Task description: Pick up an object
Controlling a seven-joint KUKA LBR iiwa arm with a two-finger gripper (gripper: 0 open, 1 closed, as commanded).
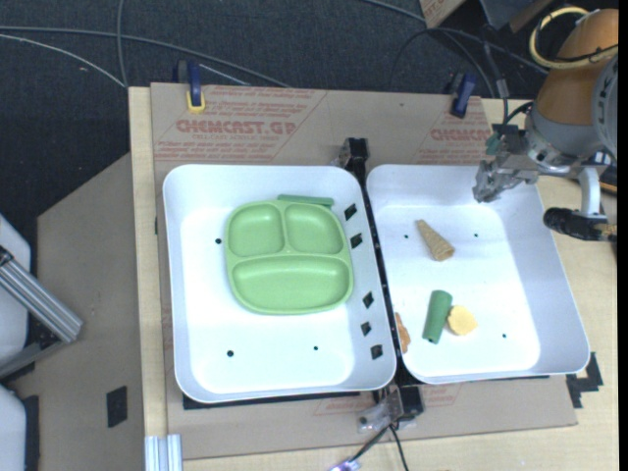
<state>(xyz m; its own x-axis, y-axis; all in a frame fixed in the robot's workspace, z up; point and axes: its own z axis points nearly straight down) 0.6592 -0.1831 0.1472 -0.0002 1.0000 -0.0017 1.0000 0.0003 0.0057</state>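
Green block [437,316] lying in the right bin [520,263], down toward five o'clock of the bin's middle, standing a little tilted on the white floor. Touching a small yellow piece [461,321] at its three o'clock side. Sitting well apart from a tan cone [435,239], which is lying up at twelve o'clock from the block, with its pointy end aiming toward eleven o'clock. Resting near a little orange bit [402,333] at nine o'clock, right by the bin's left wall.

Hanging over the right bin's far edge, up at one o'clock from the block: the gripper [488,186]. Holding nothing that can be seen. Too small and blurry to tell about the tips.

Reaching in from three o'clock: the grey arm [579,116] with its orange band.

Lying in the left bin [196,341], off at nine o'clock: a green plate [287,258] with three parts.
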